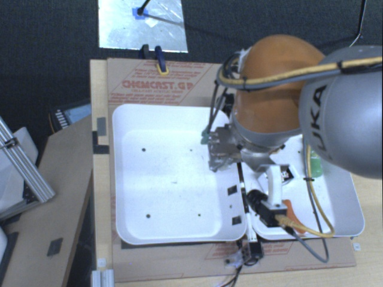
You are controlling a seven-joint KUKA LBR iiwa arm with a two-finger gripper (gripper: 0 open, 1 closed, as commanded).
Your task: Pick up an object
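My gripper [217, 154] hangs low over the seam between the two white bins, above the right edge of the left bin [128, 160]. The big grey and orange wrist covers most of the right bin [353, 217]. A green object [315, 164] lies in the right bin, partly hidden behind the arm. A small black-and-white item [286, 173] and an orange piece [287, 207] lie near it. I see nothing between the gripper's tips from this angle.
Both bins rest on a cardboard sheet [155, 82] printed with red letters. A blue and yellow clamp [160, 61] sits at its far edge. A shiny foil square [142, 17] lies beyond the bench, and a metal rail [21, 166] stands at the left.
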